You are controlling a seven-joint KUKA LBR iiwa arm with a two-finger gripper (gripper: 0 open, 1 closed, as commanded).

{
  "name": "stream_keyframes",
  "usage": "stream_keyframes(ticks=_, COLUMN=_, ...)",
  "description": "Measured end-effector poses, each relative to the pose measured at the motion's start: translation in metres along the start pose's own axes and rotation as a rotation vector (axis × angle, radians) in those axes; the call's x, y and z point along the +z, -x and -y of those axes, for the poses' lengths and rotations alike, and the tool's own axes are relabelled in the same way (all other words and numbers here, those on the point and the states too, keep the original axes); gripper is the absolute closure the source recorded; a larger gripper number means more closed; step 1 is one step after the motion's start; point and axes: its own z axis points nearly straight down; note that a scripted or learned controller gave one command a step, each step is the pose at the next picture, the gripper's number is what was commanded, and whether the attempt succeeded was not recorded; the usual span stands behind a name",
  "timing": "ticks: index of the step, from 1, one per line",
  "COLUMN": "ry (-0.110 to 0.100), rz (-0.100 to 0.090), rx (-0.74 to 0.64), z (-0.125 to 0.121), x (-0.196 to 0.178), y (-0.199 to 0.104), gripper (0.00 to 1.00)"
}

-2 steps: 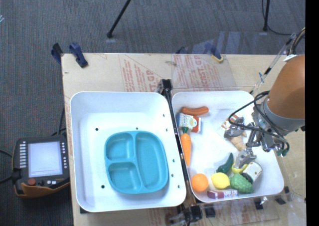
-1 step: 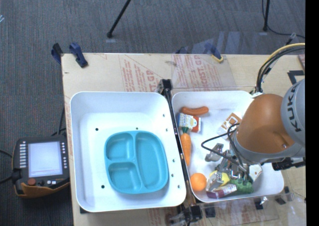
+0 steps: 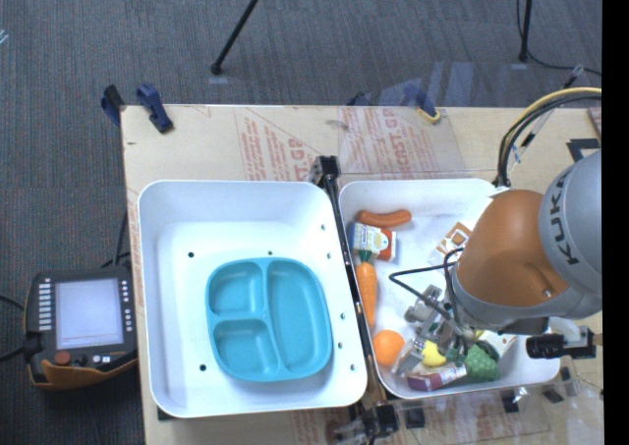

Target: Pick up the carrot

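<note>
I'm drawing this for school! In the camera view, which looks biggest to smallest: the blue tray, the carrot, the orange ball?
1. Blue tray, by far the largest.
2. Carrot, long and thin.
3. Orange ball, smallest, though it looks wider than the carrot.

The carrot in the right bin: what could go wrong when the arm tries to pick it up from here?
1. The carrot lies close along the right bin's left wall, so a finger may strike that wall.
2. A small carton sits at its top end and an orange ball near its tip; either could be pushed or grabbed instead.
3. The gripper hangs over other items, right of the carrot.
</note>
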Motion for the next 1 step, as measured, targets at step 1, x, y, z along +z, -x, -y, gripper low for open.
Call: stream_keyframes(ticks=1, ry=0.002, rz=0.005, rx=0.314, z=-0.0503, x=-0.1011, y=-0.0188, gripper=0.00)
